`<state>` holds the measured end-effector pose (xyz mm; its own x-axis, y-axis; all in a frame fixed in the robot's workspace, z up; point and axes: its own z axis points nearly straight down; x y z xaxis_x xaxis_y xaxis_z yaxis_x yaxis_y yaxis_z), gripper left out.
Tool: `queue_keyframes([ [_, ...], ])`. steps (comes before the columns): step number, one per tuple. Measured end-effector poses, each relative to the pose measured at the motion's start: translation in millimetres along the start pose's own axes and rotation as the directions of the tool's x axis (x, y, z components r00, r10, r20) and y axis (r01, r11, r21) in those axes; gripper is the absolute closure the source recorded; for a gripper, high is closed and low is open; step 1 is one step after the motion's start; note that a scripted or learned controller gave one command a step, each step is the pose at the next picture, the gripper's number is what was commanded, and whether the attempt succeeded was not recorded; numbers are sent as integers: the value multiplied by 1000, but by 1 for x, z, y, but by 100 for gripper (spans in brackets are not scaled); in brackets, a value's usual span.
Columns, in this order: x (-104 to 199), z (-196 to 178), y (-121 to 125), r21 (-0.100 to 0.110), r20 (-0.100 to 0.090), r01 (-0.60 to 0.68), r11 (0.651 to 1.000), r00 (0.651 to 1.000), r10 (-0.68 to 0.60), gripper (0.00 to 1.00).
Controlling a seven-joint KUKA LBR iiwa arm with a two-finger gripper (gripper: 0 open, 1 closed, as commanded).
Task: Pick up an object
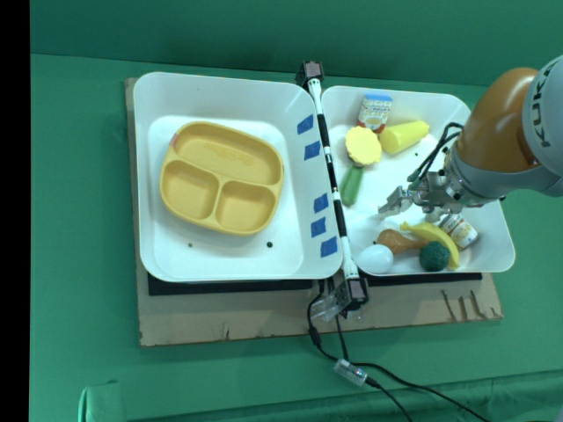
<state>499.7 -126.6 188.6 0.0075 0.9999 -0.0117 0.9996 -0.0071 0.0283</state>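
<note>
The right bin [479, 121] holds several toy foods: a small labelled jar [376, 109], a yellow corn-like piece [403, 136], a yellow round slice [363, 146], a green cucumber [352, 185], a white egg [376, 258], an orange drumstick [396, 241], a banana [435, 236], a dark green broccoli [434, 257] and a small bottle [459, 231]. My gripper [400, 201] hangs over the middle of this bin, just above the drumstick and banana. It is open, with nothing between its fingers.
The left bin [176, 95] carries a yellow divided plate [222, 177]. A black-and-white bar with blue tape marks [327, 161] runs between the bins. Cables [352, 372] trail off the cardboard base at the front.
</note>
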Motion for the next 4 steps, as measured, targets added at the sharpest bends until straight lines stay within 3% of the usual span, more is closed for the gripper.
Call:
queue_keyframes([
  [1, 26, -1, -24, -7, 2, -1, 1000, 1000, 1, 0],
  [2, -9, 0, -26, -1, -4, 2, 1000, 1000, -2, 0],
  [3, 27, -1, -26, -4, 1, -2, 1000, 1000, 2, 0],
  [4, 150, -95, -7, 17, -11, 2, 1000, 1000, -2, 0],
])
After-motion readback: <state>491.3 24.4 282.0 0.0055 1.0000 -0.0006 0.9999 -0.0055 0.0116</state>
